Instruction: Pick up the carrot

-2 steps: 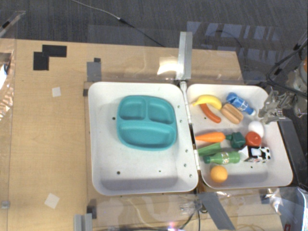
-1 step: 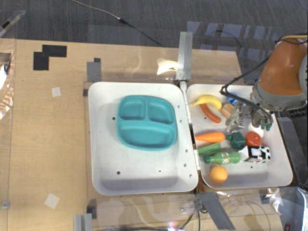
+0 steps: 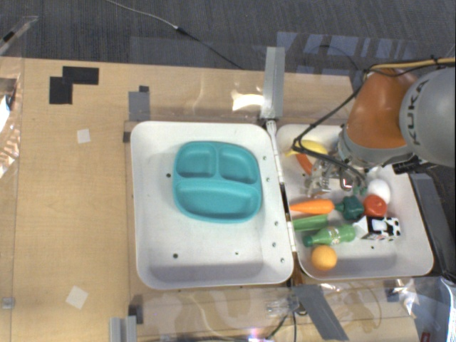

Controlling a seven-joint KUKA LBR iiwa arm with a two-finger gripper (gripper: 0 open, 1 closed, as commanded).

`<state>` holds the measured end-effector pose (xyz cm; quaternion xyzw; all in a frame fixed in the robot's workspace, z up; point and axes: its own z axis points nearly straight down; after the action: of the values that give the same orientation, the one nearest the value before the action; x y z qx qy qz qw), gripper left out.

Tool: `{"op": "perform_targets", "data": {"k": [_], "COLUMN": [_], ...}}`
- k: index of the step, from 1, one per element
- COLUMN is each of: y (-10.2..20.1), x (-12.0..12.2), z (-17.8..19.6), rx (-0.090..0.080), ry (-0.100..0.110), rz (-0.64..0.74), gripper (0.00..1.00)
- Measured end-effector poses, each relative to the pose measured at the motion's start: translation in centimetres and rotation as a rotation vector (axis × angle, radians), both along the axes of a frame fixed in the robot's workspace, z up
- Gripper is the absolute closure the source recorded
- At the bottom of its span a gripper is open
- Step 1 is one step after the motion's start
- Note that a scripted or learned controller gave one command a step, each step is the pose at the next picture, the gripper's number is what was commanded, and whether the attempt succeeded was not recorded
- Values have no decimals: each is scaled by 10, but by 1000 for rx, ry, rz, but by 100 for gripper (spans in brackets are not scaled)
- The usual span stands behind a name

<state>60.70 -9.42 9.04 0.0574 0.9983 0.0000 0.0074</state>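
Orange carrot (image 3: 312, 207) lies sideways, tapered; tool (image 3: 329, 180) above, grip state unclear.

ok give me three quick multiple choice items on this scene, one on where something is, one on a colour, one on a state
1. Where does the carrot lie?
A. on the teal tray
B. in the right bin, near its left wall
C. on the bench outside both bins

2. What colour is the divided tray in the left bin?
A. teal
B. red
C. yellow

3. What does the tray hold?
A. the carrot
B. an orange ball
C. nothing

Answers:
1. B: the carrot rests in the right bin, beside the wall between the bins, just above a green item.
2. A: the tray is plainly teal against the white bin.
3. C: all its compartments are bare, and the toys sit in the right bin under the gripper.
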Motion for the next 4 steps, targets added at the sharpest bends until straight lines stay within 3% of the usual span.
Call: {"op": "perform_targets", "data": {"k": [1, 2, 3, 4], "y": [-5, 0, 11, -9], "x": [-37, -87, 8, -50], "z": [1, 1, 50, 6], "rx": [4, 9, 7, 3], "ry": [-5, -9, 1, 8], "rz": [-236, -583, -498, -293], "gripper": [0, 0, 0, 0]}}
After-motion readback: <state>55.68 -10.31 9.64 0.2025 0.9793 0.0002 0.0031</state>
